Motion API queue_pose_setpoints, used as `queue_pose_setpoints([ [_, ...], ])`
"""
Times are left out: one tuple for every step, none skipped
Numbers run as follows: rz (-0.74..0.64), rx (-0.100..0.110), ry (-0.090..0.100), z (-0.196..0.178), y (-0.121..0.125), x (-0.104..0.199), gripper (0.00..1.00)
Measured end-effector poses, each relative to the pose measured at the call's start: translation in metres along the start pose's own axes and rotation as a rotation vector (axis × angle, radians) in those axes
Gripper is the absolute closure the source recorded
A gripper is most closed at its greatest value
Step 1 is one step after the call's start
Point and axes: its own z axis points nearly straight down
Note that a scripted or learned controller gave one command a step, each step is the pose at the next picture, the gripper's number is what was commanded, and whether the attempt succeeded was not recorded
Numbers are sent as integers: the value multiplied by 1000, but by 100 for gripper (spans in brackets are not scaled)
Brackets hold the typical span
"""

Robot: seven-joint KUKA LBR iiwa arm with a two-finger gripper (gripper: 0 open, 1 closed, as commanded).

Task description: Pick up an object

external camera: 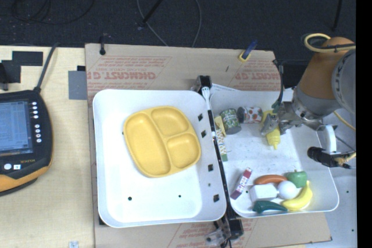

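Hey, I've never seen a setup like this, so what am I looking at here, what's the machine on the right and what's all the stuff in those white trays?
This is one picture from a camera fixed above a workbench, looking down at a slant. The machine at the right is a grey robot arm with an orange band. Its two-finger gripper reaches into the right shallow white bin, just above a small yellow bottle-shaped toy. I cannot tell whether it grips that toy.

In the same bin lie a small green can, a spotted white toy, a red and white marker-like tube, and a heap of toy food with a yellow banana in the near corner.

The left shallow white bin holds a yellow divided plate. At the far left sits a black and orange handheld control screen.
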Motion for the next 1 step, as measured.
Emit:
queue_pose_setpoints([
  [-9,-5,-3,-72,-24,75,100],
])
